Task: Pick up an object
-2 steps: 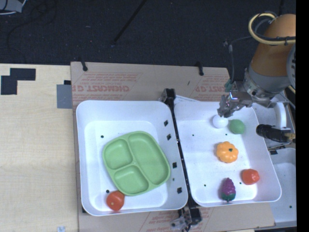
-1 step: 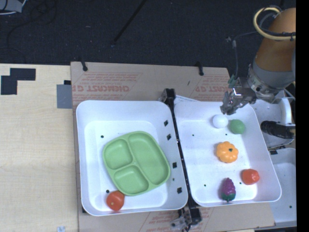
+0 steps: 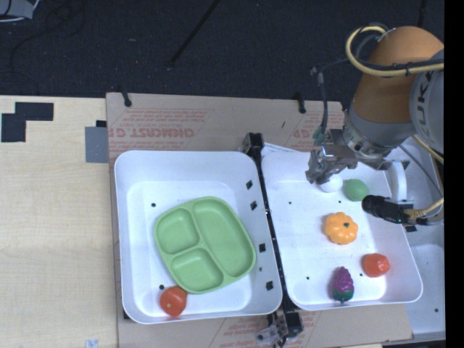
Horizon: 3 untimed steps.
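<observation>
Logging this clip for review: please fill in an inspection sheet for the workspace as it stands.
Surface: two white bins, left bin and right bin, on a cardboard sheet.
Job's things: right bin has white object, green ball, orange pumpkin, red piece, purple piece.
Clutter: green divided plate and red tomato in left bin.
Grippers: tool low over the white object; grasp unclear.
Cables: yellow hose at the wrist.
Surroundings: dark floor, cables.

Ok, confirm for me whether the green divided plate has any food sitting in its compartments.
No. The green divided plate has bare compartments; the red tomato lies beside it on the left bin floor.
</observation>
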Available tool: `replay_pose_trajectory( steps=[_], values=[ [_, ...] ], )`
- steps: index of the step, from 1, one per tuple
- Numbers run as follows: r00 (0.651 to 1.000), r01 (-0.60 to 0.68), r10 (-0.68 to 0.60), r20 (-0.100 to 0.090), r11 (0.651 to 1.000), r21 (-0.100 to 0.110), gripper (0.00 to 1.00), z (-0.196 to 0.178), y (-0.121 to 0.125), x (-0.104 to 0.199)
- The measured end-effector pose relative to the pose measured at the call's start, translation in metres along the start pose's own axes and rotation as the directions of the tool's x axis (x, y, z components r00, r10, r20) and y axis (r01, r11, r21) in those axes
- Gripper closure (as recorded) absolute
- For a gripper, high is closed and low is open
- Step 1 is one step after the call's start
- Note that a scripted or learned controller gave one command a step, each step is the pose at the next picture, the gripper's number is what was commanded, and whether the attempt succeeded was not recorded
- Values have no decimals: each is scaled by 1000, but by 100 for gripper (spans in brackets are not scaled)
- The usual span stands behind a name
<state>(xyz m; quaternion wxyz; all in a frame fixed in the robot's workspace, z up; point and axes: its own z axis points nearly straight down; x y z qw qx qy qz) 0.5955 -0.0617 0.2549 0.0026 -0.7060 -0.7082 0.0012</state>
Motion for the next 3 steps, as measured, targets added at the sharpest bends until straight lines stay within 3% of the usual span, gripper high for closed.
replay_pose_trajectory(
  steps=[2,3],
  values=[
    [1000,0,0,1,1000,-1,100,13,-8,104],
    [1000,2,-2,0,1000,1,100,24,-26,162]
  ],
)
